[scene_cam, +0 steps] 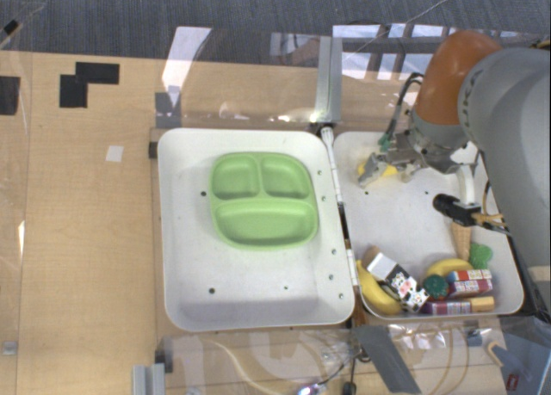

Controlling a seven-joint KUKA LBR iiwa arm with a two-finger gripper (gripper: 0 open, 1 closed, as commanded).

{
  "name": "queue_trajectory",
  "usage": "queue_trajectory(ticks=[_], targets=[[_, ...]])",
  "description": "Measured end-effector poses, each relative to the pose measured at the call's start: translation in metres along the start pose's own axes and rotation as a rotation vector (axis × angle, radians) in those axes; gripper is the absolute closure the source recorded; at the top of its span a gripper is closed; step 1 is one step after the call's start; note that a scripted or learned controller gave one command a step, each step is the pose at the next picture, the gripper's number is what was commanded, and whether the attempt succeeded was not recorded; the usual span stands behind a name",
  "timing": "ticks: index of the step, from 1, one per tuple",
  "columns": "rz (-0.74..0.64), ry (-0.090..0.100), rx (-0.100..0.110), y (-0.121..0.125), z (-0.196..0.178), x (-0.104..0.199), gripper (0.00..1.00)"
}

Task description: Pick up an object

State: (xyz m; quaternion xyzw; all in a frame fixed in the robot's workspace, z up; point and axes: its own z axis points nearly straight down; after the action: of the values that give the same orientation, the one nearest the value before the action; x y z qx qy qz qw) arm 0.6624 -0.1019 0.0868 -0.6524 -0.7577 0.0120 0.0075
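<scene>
The arm is reaching in over the right bin (405, 212), and the gripper (377, 167) is hanging low near that bin's far left corner. A small yellow object (387, 170) is sitting right at its tip, but whether it is gripped is impossible to tell. Down at the near edge, a banana (376, 291), a die (402, 285) and some small boxes (469, 282) are crowding together. The left bin (185, 290) is carrying a green divided plate (263, 199).
</scene>
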Motion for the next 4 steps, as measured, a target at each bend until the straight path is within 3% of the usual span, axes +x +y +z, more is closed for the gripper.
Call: queue_trajectory(ticks=[2, 3, 4], targets=[[0.071, 0.009, -0.003, 0.001, 0.001, 0.002, 0.00], [-0.133, -0.001, -0.038, 0.000, -0.075, -0.044, 0.00], [-0.135, -0.002, -0.035, 0.001, -0.003, -0.043, 0.00]])
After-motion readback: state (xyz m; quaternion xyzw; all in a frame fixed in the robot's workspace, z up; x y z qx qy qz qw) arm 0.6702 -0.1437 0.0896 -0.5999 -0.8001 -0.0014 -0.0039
